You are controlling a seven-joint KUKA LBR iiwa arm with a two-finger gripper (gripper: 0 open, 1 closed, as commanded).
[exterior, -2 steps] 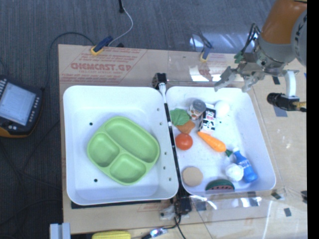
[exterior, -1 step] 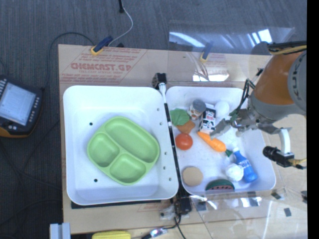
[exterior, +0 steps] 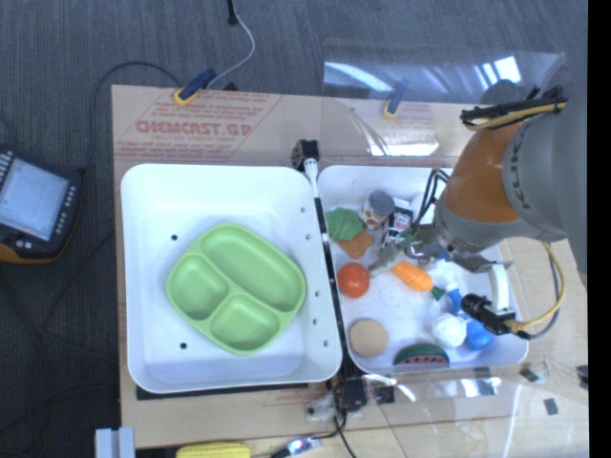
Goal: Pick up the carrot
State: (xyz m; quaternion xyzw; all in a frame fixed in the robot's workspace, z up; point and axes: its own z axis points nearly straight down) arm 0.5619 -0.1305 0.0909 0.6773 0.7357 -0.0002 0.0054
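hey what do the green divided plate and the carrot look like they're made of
Green divided plate: probably moulded plastic, with uniform pale green colour, rounded compartments and a soft sheen. Carrot: likely toy plastic or rubber, a smooth, even orange; too small to tell more.

The pincer (exterior: 396,248) sits low in the right bin (exterior: 382,351), hemmed closely: the carrot (exterior: 412,276) just right of it, a tomato (exterior: 353,280) nearby on its left, a green leafy piece (exterior: 344,224) and grey-capped item (exterior: 380,204) behind it. In front, bare floor stretches to a bread roll (exterior: 368,336) and a watermelon slice (exterior: 421,356)
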